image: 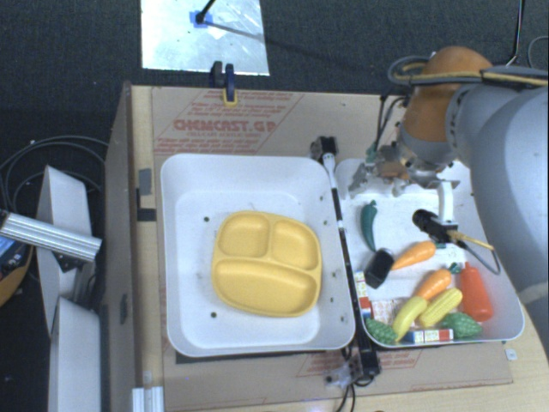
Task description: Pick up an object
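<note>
My gripper [376,172] hangs over the far left corner of the right bin [506,320], under the grey wrist with its orange band. A dark green chili pepper [369,223] lies just in front of the gripper, apart from it. Nearer the camera lie a black block [378,268], an orange carrot [414,254], a second carrot [434,283] and a red toy vegetable [475,293]. Two yellow pieces [410,314] [440,307], green items [464,324] and a small printed box [429,336] crowd the near edge. I see nothing between the gripper's tips.
The left bin [184,230] holds a yellow divided plate [267,263]. A dark bar [339,221] runs along the divide between the two bins. Brown board surrounds the bins, and a shiny sheet [204,26] lies at the back.
</note>
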Tool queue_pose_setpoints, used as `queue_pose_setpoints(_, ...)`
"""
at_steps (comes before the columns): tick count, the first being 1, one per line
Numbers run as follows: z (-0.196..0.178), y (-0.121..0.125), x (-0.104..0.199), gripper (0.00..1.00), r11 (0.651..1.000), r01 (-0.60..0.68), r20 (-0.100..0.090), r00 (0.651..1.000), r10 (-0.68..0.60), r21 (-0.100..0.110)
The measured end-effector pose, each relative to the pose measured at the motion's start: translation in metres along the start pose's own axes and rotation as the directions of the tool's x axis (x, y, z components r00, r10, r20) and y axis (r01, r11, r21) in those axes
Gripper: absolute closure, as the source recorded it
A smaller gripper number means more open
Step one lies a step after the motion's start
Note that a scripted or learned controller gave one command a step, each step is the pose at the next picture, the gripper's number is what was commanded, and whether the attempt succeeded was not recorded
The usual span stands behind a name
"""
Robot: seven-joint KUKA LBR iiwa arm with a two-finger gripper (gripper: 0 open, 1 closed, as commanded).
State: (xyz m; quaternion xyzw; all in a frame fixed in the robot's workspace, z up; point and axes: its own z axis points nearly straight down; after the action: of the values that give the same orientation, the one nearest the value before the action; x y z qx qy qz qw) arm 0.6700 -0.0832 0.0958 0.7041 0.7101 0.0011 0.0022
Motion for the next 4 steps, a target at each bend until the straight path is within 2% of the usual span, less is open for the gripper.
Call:
queue_pose_setpoints(1, 0.011, -0.001, -0.02, 0.0, 1.0, -0.007, 0.0, 1.0, 0.007, 0.002)
queue_pose_setpoints(2, -0.017, -0.001, -0.026, 0.0, 1.0, -0.007, -0.001, 1.0, 0.007, 0.001)
queue_pose_setpoints(3, -0.008, -0.001, -0.006, 0.0, 1.0, -0.004, -0.001, 1.0, 0.004, 0.002)
queue_pose_setpoints(4, 0.011, -0.001, -0.03, 0.0, 1.0, -0.007, 0.0, 1.0, 0.007, 0.003)
